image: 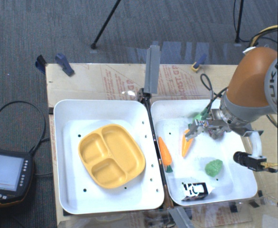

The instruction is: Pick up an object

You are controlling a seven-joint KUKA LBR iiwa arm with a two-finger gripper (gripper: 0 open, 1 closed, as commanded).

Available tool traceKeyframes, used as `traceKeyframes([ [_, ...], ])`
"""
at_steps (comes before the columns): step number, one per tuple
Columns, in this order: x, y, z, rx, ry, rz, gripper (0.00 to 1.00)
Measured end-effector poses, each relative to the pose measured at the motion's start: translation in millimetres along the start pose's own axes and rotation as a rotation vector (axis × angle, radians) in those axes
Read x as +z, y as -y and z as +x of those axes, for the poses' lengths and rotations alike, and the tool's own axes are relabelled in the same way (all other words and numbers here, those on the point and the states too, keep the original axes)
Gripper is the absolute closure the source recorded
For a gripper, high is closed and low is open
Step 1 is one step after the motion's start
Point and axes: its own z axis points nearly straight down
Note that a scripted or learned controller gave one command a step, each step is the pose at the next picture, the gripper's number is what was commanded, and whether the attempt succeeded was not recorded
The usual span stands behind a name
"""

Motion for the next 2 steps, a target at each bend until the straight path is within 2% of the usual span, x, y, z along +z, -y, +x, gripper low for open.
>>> traceKeyframes([
  [1, 123.3, -36.9, -12.2, -0.143, 0.001, -0.002, 0.0],
  [2, 113.3, -36.6, -14.3, -0.135, -0.001, -0.002, 1.0],
])
